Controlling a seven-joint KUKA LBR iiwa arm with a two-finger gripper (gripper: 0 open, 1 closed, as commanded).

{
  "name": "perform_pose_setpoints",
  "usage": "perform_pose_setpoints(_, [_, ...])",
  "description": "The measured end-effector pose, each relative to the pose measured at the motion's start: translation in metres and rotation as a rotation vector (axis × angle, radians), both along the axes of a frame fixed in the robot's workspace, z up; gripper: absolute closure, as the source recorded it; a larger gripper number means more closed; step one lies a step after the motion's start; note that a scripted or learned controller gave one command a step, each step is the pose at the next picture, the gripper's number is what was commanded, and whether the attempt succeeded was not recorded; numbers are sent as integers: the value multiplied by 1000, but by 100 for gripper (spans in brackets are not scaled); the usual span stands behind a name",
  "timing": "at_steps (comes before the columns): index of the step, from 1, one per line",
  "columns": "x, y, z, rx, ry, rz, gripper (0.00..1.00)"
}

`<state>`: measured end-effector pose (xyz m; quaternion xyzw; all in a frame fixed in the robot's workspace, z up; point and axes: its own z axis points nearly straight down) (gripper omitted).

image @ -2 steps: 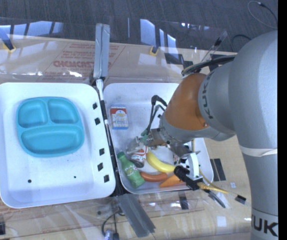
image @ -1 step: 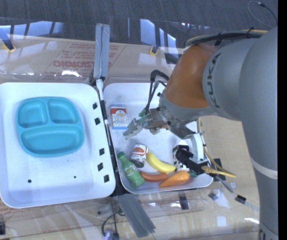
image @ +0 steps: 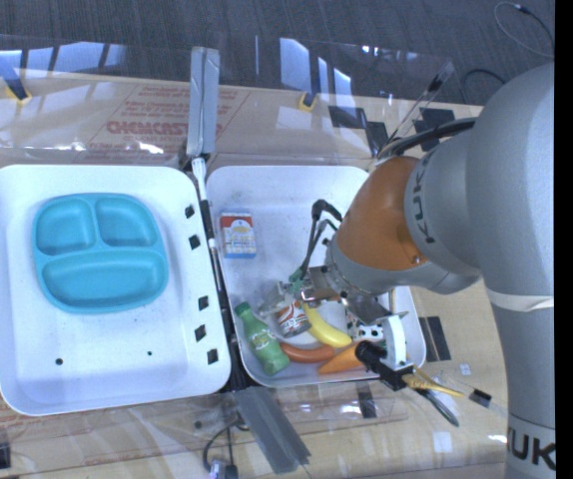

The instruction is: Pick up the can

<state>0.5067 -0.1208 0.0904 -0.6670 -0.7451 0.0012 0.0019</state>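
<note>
A: What is the arm doing here?

B: It is reaching in over the right bin, its wrist hanging above a heap of things at the bin's near end. The gripper is pointing down into that heap, but its tips are lying against the clutter, and I cannot tell how it is set or whether it is gripping anything.

A: Where is the can sitting?

B: The can is lying on its side, red and white, in the middle of the heap. A banana is touching it on the right, a green bottle is lying just beside it on the left, and a carrot is resting along the bin's front wall below.

A: And the rest of the scene?

B: A small red and white box is standing well apart, further back in the same bin. A blue divided plate is occupying the left bin.

A: What is threatening the pick?

B: Crowding, in my judgement. The gripper is risking closing on the banana instead, or on both together. The can's round wall is also inviting a slip, since it could roll away toward the bottle.
</note>
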Motion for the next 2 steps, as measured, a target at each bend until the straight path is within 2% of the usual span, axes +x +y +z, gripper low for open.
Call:
perform_pose_setpoints(1, [2,1,12,-1,-4,7,100])
perform_pose_setpoints(2, [6,81,101,0,-2,-77,100])
